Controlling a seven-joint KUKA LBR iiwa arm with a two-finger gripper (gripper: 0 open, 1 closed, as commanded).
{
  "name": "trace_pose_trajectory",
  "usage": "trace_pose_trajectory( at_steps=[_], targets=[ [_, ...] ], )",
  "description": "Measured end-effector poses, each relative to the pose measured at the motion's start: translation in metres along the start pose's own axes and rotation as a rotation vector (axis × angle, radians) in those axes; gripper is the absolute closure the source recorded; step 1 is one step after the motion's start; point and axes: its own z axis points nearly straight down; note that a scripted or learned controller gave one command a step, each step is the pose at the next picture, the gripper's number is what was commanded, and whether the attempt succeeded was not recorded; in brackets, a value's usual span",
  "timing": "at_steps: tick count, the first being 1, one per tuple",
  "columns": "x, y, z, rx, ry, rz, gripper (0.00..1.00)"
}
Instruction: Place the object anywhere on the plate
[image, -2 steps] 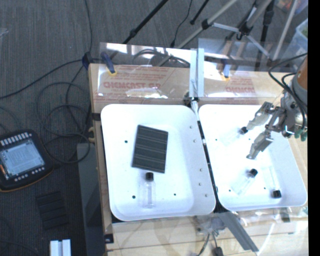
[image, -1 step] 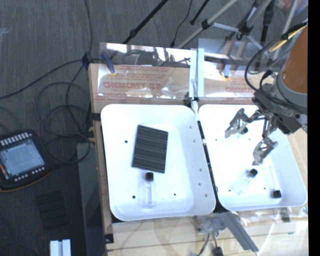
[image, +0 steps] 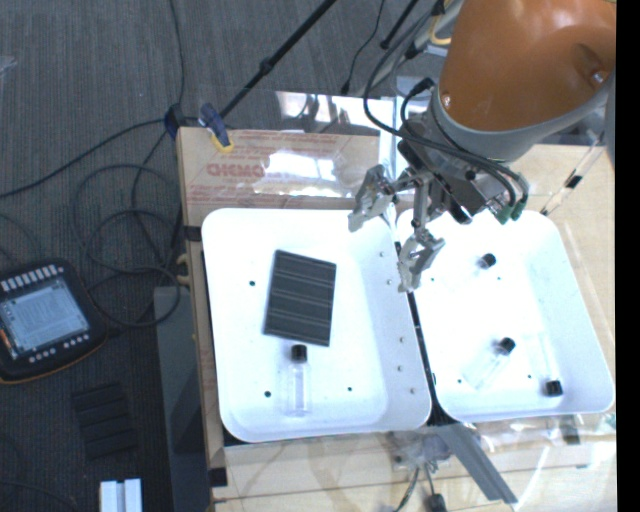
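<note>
Claw (image: 395, 228) spread wide and holding nothing, above the seam between the two bins.

A dark ribbed plate (image: 300, 297) lies flat in the left bin (image: 230, 400), with a clear bottle (image: 296, 378) just below it, black cap toward the plate, apart from it. In the right bin (image: 580, 300), a second clear bottle (image: 490, 362) and two small black caps lie well apart.

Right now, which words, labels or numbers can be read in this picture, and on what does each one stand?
Red print on the cardboard sheet behind the bins: too glared and blurred to read.
Screen of the handheld pendant on the floor: too small to read.
The dark ribbed plate, the clear vials and both white bins: no text visible.
</note>
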Motion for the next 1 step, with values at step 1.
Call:
trace_pose_trajectory(
  at_steps=[1],
  targets=[
    [0.0319, -0.0504, -0.0379, 0.001, 0.001, -0.237, 0.0]
  ],
)
